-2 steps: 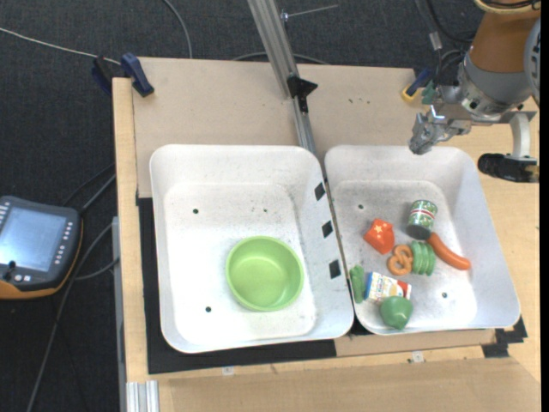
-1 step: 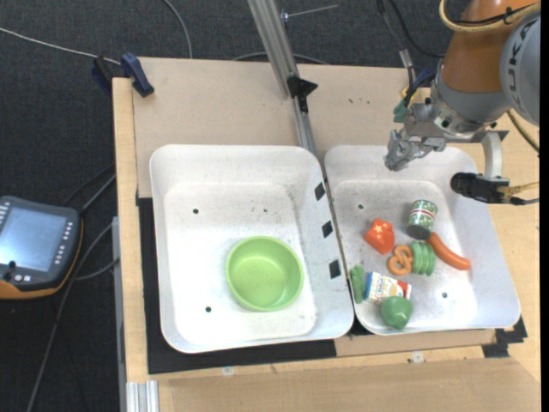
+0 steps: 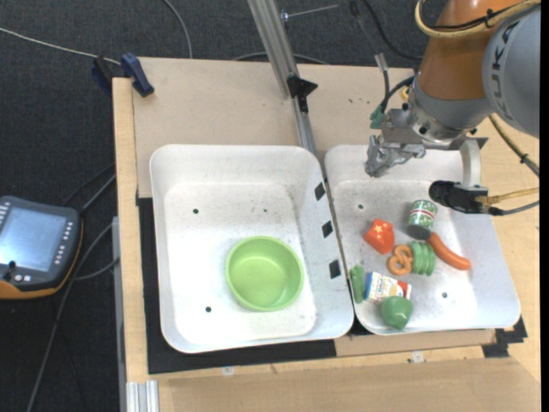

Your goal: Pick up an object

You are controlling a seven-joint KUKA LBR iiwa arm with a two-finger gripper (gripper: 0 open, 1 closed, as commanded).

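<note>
My gripper (image 3: 380, 163) hangs over the far left part of the right bin (image 3: 489, 273), with nothing seen between its fingers. Below it, toward the near side, lie small toys: a red pepper (image 3: 378, 234), a green-and-white can (image 3: 421, 217), an orange carrot (image 3: 449, 251), an orange ring (image 3: 399, 260), a green ridged piece (image 3: 422, 257), a small colourful carton (image 3: 378, 286) and a green apple-like ball (image 3: 395, 312). All of them rest apart from the gripper.
The left bin (image 3: 184, 230) holds a light green bowl (image 3: 264, 272). A slanted metal pole (image 3: 274, 41) rises behind the bins. A pendant with a screen (image 3: 34, 245) lies at the far left, off the bench.
</note>
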